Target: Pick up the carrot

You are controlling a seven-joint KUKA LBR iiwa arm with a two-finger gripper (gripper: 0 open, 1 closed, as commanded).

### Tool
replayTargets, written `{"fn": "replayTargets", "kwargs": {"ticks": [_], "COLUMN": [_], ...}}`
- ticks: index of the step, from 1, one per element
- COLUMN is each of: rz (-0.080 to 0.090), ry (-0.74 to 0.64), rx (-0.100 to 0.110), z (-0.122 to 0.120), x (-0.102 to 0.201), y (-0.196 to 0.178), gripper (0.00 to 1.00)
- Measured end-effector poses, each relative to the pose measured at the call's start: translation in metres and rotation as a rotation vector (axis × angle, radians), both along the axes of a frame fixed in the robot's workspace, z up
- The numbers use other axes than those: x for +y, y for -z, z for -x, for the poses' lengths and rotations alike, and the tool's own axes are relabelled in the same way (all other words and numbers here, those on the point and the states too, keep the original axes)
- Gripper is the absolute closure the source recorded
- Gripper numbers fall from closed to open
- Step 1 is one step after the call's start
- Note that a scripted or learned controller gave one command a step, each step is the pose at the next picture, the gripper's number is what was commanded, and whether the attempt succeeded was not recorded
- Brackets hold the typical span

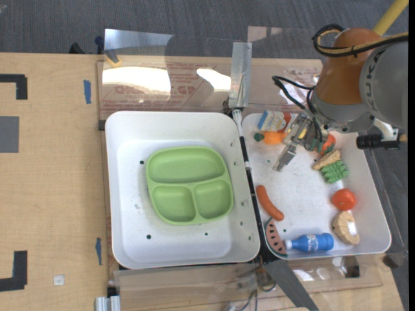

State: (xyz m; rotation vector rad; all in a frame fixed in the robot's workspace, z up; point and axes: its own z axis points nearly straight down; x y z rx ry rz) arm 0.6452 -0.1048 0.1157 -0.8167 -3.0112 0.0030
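A: Camera view, quick risk check. Carrot [275, 137] sits near the back-left corner of the right bin [379, 222], just beside a small printed packet [272, 120]. Gripper [290, 149] hangs just to its right, tilted, tips pointing down-left.

B: Holding anything?

A: No, nothing btwn the fingers, and they look spread. Carrot's apart from them, on the bin floor.

B: What goes wrong from here?

A: Mainly crowding. Packet touches or nearly touches the carrot, bin wall's close behind, so a finger could land on the packet or shove the carrot into the corner instead of straddling it. Also the tilt: angled fingers may clip one end and roll it away.

B: Wrong-item risk?

A: Some. Red sausage [269, 201] lies near the left wall, similar long shape; tomato [343, 199] near the right wall is orange-red too. Prob less likely, both well apart from the gripper.

B: Carrot itself?

A: Small, orange, stubby, green bit at its left end. Looks smooth, toy-like, likely slippery. Partly hidden by the gripper, so exact length unclear.
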Motion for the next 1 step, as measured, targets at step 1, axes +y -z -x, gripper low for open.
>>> {"fn": "replayTargets", "kwargs": {"ticks": [1], "rz": [-0.009], "ry": [0.176], "rx": [0.018], "z": [-0.0062], "x": [-0.0185], "y": [0.027], "gripper": [0.0]}}
